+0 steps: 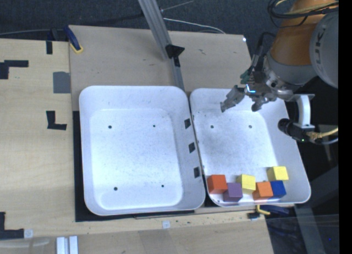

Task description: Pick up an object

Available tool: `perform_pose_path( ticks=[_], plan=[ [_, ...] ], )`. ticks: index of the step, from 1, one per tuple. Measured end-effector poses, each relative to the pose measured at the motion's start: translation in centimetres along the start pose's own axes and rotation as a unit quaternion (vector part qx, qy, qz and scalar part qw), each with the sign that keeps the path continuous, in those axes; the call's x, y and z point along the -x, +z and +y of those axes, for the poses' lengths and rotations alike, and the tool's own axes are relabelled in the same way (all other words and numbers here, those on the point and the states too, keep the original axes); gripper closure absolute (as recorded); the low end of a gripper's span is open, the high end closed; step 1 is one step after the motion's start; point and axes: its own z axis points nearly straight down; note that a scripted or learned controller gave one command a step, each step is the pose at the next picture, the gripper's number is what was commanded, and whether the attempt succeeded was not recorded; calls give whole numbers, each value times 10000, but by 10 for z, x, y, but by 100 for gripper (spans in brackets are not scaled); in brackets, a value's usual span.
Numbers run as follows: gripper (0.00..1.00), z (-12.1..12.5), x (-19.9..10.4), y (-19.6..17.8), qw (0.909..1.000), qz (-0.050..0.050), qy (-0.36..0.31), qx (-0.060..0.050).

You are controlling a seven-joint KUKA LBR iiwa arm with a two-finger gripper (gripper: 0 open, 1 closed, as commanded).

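Observation:
Several small blocks lie along the near edge of the right bin (286, 137): an orange block (217, 182), a purple block (234, 191), a yellow block (248, 182), a second orange block (264, 189), a blue block (278, 188) and another yellow block (278, 173). My gripper (242, 102) hangs over the far end of that bin, well away from the blocks. Its two fingers are spread apart with nothing between them.
The left bin (88, 137) sits beside the right one, sharing a middle rim with black clips (191, 147). A slanted metal post (157, 19) rises behind the bins. A yellow and blue clamp (73, 40) lies at the bench's far left.

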Motion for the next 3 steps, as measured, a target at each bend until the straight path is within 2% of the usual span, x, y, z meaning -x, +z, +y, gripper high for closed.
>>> perform_pose_path(
  ticks=[1,2,3],
  plan=[
    [0,-28,43,27,10000,-8,37,-57],
    [0,-1,32,112,10000,6,4,-77],
    [0,40,17,172,10000,3,-1,-60]
  ],
)
